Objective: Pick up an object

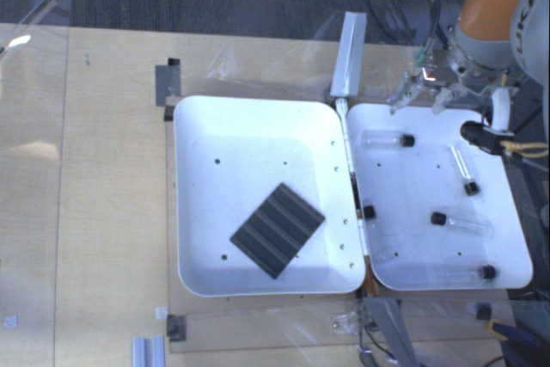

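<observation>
Arm w/ orange band enters from upper right; pincer [420,95] sits over the far edge of the right bin [507,258], just above its rim. Fingers [402,98] look spread apart, released, nothing between them.

Left bin [193,185]: one dark ribbed pad [278,229], flat on the floor, turned diagonal, lying toward the near-right part of the bin. Well apart from the pincer.

Right bin: several clear tubes w/ black caps, all lying flat.
- tube 1 [387,137] near far-left corner, cap pointing right; closest item to the pincer, but not touching it.
- tube 2 [462,169] right of centre, slanted, cap at near end.
- tube 3 [457,222] centre-right, cap at left end.
- tube 4 [468,272] along near wall, cap at right end; body hard to see.
- black cap [368,211] by the left wall; can't tell if a tube is attached.

Bins sit side by side on the pale wood counter [94,211], touching along the middle seam. Metal bar [347,56] stands on the counter behind the seam.
</observation>
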Robot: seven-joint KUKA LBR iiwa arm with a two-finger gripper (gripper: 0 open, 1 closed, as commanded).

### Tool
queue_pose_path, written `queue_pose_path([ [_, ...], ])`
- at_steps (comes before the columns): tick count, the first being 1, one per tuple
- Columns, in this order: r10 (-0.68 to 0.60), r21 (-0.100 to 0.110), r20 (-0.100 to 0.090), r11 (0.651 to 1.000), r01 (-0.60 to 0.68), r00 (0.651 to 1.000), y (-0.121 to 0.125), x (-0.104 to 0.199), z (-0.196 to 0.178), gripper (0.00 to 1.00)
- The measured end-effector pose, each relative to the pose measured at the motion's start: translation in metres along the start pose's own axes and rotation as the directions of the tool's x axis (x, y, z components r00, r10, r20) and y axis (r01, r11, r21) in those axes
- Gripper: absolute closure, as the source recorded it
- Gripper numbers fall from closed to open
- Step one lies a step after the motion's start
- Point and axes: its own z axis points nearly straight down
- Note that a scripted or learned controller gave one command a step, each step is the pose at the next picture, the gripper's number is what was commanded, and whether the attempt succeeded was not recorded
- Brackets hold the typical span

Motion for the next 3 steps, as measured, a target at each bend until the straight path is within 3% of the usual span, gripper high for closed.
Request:
queue_pose_path([
  [1, -0.005, -0.002, 0.001, 1.0, 0.005, 1.0, 0.0, -0.018, 0.117, 0.0],
  [2, -0.008, -0.007, 0.001, 1.0, 0.008, 1.0, 0.002, -0.016, 0.106, 1.0],
  [3, 0.043, 0.001, 0.0, 0.999, -0.043, 0.999, -0.002, 0.034, -0.008, 1.0],
])
